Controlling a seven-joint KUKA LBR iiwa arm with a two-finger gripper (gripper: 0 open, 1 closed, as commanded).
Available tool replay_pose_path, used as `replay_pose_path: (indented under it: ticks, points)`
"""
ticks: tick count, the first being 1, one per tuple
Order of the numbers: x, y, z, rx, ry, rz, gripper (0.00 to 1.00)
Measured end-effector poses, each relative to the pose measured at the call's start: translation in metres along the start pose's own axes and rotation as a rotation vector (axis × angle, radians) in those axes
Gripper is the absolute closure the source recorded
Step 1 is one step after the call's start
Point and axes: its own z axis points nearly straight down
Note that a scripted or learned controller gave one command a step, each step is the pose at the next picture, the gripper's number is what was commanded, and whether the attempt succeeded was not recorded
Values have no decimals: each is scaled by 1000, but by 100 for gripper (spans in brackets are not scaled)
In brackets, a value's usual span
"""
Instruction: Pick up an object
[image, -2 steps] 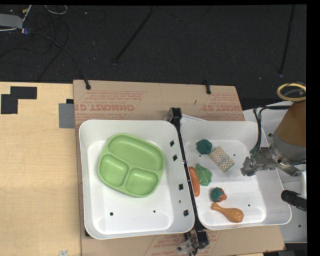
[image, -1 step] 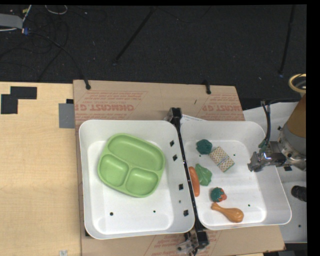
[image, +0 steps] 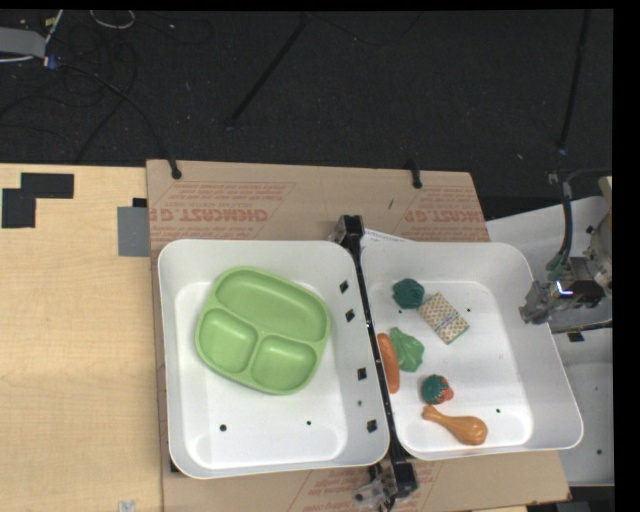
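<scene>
Hovering off right bin (image: 548, 330) right rim: gripper (image: 560, 295), grip state unreadable; toys cluster toward bin's left side.

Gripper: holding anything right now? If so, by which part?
Nothing held. The gripper sits outside the right bin, past its right rim; the toys, including the chicken drumstick and patterned block, all lie in the bin.

Grey metal arm end (image: 560, 292) with black cable (image: 567, 215) looping above
</scene>
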Motion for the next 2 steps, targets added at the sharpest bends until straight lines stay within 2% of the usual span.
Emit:
replay_pose_path:
  ticks: [1, 2]
  points:
    - [53, 3, 11, 7, 4, -3, 100]
    - [104, 14, 4, 4, 4, -4, 100]
